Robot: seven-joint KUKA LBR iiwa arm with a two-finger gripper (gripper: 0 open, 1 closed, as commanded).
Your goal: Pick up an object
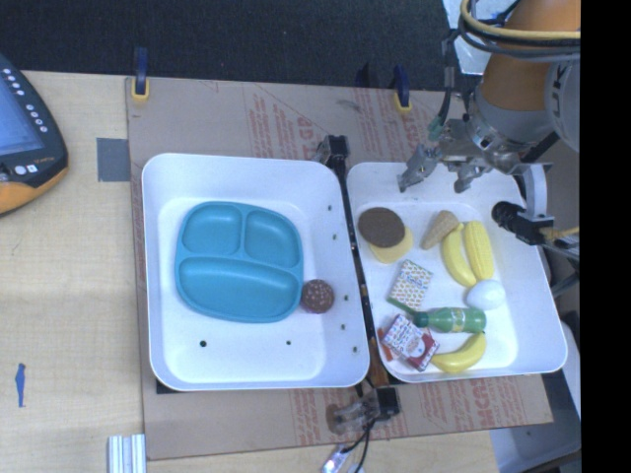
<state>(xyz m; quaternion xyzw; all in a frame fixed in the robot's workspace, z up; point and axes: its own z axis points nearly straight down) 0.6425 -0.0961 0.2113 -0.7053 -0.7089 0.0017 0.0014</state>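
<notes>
The grey two-finger gripper [442, 173] hangs over the far edge of the right white bin [548, 308], its fingers spread apart and gripping nothing. In that bin two yellow plastic bananas [467, 253] lie side by side, long axes running near to far, and a third yellow banana [459, 354] curves crosswise at the near edge. A green bottle [449, 318] lies crosswise (cap detail unclear). The left white bin [158, 264] bears one blue divided plate [240, 262] and one brown ball [317, 296].
</notes>
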